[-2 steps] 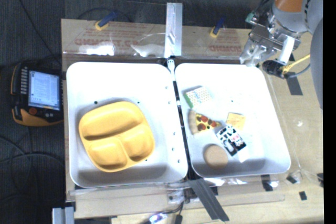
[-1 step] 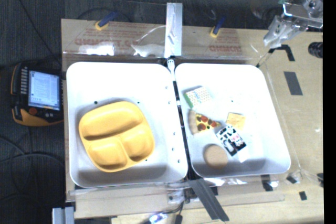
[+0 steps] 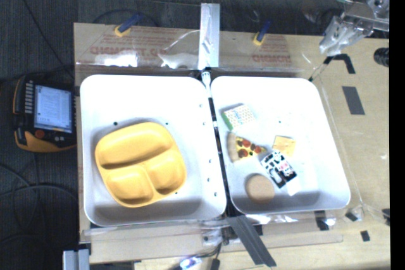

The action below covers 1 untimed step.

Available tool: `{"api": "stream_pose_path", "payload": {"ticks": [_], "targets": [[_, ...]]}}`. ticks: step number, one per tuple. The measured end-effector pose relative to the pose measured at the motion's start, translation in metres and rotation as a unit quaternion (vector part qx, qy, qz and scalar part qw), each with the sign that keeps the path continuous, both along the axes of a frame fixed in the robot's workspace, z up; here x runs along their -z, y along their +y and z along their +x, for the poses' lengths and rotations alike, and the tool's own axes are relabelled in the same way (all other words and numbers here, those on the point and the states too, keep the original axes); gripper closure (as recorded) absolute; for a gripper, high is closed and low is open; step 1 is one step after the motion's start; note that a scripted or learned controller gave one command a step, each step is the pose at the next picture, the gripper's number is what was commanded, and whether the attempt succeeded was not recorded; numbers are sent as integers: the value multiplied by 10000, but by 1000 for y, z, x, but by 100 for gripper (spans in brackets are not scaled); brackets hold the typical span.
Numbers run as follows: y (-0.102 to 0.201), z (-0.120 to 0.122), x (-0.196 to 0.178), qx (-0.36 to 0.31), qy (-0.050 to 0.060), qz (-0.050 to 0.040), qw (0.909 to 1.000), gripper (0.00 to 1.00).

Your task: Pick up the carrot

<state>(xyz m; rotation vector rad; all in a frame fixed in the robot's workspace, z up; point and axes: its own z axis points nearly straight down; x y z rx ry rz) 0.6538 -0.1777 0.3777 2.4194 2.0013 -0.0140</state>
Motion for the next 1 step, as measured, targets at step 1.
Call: {"api": "stream_pose_path", "payload": {"ticks": [1], "targets": [[-10, 15, 65, 130, -4, 16, 9999, 100]]}}
